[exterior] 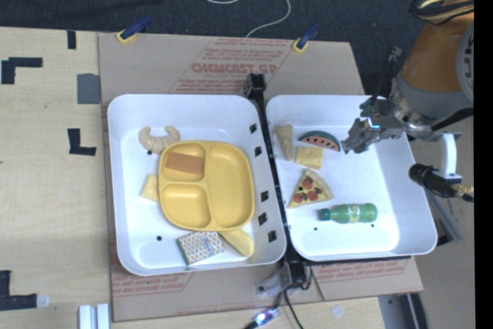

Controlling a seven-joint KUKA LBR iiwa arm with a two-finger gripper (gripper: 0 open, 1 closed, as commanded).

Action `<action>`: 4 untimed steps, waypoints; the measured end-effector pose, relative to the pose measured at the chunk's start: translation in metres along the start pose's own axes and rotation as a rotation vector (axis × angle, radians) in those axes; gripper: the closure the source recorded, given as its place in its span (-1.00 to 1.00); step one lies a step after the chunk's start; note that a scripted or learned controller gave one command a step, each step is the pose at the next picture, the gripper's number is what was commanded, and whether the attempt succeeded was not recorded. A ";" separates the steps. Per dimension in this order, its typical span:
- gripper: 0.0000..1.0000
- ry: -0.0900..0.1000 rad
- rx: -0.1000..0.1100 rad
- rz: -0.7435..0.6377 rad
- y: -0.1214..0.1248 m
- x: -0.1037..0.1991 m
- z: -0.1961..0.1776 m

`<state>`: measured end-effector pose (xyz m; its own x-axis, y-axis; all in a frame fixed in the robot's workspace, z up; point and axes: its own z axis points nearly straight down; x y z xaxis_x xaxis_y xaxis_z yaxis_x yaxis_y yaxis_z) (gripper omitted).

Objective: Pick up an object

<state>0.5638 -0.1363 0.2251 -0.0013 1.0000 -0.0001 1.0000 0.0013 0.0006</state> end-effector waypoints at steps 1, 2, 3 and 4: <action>1.00 0.002 0.003 -0.004 0.004 0.047 0.001; 1.00 0.001 0.001 -0.005 0.024 0.094 -0.005; 1.00 0.001 0.004 -0.005 0.030 0.149 0.008; 1.00 0.001 0.001 -0.003 0.039 0.175 -0.008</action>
<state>0.6026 0.0389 0.2334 -0.0046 1.0000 0.0012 1.0000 0.0046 -0.0001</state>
